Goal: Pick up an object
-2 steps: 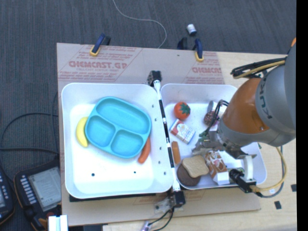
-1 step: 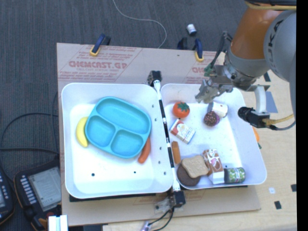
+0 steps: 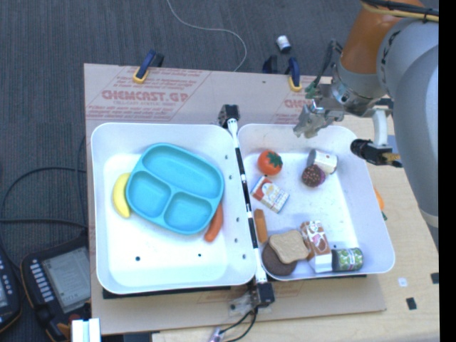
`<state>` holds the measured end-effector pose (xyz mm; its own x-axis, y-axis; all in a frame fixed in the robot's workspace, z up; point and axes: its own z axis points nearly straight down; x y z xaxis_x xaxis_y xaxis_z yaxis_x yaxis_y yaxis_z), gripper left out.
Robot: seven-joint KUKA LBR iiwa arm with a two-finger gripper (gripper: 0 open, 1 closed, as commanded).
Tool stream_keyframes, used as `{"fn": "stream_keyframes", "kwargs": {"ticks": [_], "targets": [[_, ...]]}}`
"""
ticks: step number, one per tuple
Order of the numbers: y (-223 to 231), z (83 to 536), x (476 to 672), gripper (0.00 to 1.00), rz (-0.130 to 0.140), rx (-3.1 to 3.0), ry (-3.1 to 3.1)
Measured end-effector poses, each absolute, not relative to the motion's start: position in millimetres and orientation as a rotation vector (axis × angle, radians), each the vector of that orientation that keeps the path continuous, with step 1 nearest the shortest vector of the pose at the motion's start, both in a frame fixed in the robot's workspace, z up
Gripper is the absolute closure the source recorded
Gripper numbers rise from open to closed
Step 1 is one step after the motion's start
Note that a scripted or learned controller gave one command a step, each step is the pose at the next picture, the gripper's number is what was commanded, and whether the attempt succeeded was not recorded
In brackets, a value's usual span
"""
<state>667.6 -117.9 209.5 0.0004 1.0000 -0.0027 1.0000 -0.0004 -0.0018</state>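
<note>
My gripper (image 3: 308,125) hangs over the far rim of the right bin (image 3: 370,212), near its back middle. Nothing is visibly held in it. Below and left of it lies a red tomato (image 3: 269,162). A dark round piece with a white cap (image 3: 316,169) lies just in front of the gripper. Further forward are a small printed carton (image 3: 271,195), an orange sausage (image 3: 261,226), a bread slice (image 3: 288,246) on a brown disc, a small patterned packet (image 3: 314,236) and a green can (image 3: 348,259).
The left bin (image 3: 107,248) holds a blue divided plate (image 3: 174,188), a banana (image 3: 121,195) at the plate's left and an orange carrot (image 3: 214,226) at its right. A black divider rail (image 3: 241,184) runs between the bins. Clamps (image 3: 293,77) sit along the board's far edge.
</note>
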Motion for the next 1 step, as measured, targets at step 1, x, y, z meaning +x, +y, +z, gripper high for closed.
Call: {"fn": "stream_keyframes", "kwargs": {"ticks": [1], "targets": [[-117.2,210.5,668.2,0.00,-0.003,2.220,2.221]]}}
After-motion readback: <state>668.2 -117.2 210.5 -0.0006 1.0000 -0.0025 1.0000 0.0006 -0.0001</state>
